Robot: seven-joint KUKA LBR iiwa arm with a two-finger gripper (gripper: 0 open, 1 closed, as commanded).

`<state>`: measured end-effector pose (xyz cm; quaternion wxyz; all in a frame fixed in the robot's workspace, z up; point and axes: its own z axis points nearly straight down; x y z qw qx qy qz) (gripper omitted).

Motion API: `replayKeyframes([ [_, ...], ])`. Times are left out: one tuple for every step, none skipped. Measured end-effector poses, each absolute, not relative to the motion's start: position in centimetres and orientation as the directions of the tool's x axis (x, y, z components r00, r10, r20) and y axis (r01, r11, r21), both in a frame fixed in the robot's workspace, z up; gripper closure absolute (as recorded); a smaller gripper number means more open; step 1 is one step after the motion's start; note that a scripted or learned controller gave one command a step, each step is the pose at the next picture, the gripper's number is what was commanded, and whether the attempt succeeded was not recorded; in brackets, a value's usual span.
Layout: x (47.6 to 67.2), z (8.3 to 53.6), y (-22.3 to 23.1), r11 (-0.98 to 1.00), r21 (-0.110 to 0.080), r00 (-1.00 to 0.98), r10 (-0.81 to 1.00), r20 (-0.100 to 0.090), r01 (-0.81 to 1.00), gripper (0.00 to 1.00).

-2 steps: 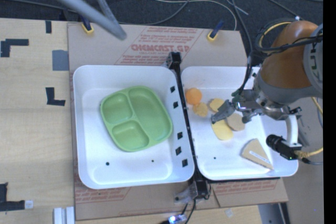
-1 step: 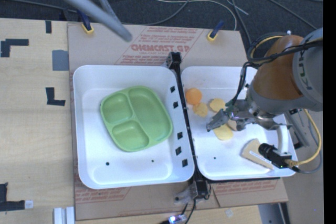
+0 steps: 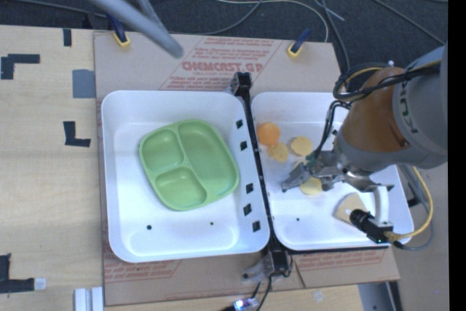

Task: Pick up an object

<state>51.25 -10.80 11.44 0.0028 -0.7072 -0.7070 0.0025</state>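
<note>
hand [image 3: 300, 178] low in right bin [image 3: 291, 229] | you cannot tell its grip state | risk: crowded yellow pieces [image 3: 300, 147] get nudged aside

Red print "CHEMCAST GP" on the brown cardboard sheet [image 3: 226, 58] under the bins, smaller red lines above and below it too blurred to read

Two white bins [image 3: 116, 156], one green divided tray [image 3: 188, 164], one orange piece [image 3: 269, 133], four pale yellow pieces [image 3: 301, 146]
</note>
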Motion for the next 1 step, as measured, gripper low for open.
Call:
replayKeyframes([
  [51.36, 12.69, -10.66, 0.002, -0.004, -0.002, 1.0, 0.002, 1.0, 1.0],
])
